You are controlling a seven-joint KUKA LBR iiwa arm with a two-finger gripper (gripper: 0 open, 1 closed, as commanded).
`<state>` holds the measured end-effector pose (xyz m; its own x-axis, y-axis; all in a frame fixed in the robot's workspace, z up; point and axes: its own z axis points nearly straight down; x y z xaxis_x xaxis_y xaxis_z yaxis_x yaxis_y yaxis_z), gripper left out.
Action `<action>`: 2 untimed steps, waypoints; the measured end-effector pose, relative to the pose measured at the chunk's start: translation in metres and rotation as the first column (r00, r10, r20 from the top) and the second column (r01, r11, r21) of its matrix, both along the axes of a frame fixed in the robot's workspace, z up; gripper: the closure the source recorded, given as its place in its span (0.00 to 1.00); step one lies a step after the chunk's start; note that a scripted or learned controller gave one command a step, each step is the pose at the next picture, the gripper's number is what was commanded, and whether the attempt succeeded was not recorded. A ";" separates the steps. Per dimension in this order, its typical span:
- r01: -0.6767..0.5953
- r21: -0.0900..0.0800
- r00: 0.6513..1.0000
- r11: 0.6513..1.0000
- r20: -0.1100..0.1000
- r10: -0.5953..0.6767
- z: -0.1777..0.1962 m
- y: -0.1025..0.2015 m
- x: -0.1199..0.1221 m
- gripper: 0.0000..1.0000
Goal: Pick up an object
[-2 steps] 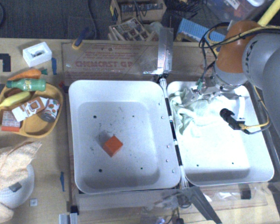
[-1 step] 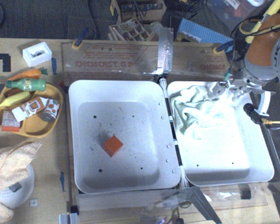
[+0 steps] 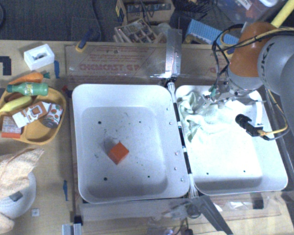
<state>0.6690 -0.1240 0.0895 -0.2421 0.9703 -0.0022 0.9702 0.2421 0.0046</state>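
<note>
Cloth (image 3: 198, 119) lies bunched in the upper left of our right bin (image 3: 245, 173), under our gripper (image 3: 216, 93), lowered presumably to grab it; whether it is apart or clamped, we cannot tell.

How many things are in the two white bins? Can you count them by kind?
Orange block: 1, in the left bin
Pale crumpled cloth: 1, in the right bin
Total: 2
</note>
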 end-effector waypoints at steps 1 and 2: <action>-0.009 -0.001 1.000 1.000 0.000 0.009 0.000 0.022 0.000 0.00; 0.140 -0.001 0.990 0.990 0.001 -0.140 0.028 -0.019 -0.001 0.00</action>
<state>0.6678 -0.1433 0.1172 -0.1041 0.9946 -0.0029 0.9946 0.1041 0.0052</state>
